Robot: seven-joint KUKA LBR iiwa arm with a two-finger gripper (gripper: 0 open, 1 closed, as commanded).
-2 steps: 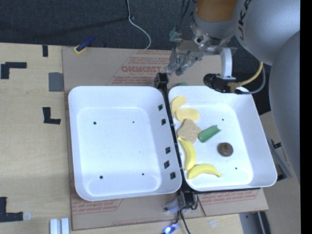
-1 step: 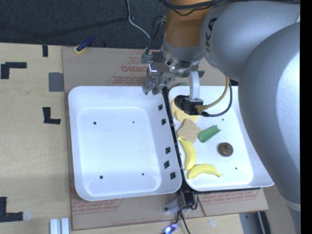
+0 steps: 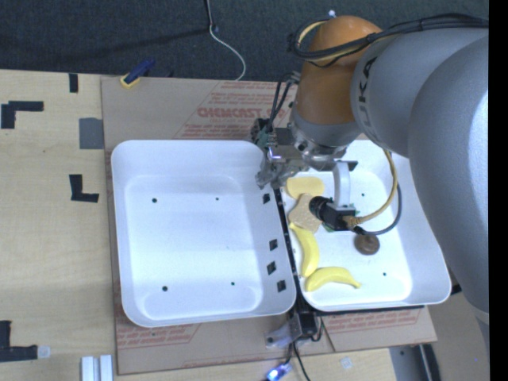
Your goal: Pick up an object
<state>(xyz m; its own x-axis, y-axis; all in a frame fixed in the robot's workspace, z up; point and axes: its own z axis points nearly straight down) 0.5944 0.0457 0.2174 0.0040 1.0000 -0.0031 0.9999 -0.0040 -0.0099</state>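
Gripper (image 3: pixel 274 167) sits low over the seam where the 2 bins meet, at the upper-left corner of the right bin (image 3: pixel 432 288). The wrist blocks the tip, so I can't tell if it's open or closed. Nothing visibly held.

All candidates are in the right bin, mostly bunched along its left wall:
- yellow piece (image 3: pixel 305 186), just beside the gripper
- tan piece (image 3: pixel 302 215), touching it from below
- wall-side banana (image 3: pixel 308 249), lying along the wall
- front banana (image 3: pixel 332 277), lying across near the front rim, the 2 ends about touching
- brown disc (image 3: pixel 367 244), apart from the rest on open floor

My read: approach stage, aimed at the yellow piece, no grasp yet. The spot is tight, with the wall on 1 side and the tan piece on the other, so the gripper could come down on the rim or nudge a neighbour. The disc has clear floor all round and looks the easier target.

The floor of the left bin (image 3: pixel 127 213) is bare, so there's room that side, but the shared rim sits between. The arm takes the right bin's upper part.
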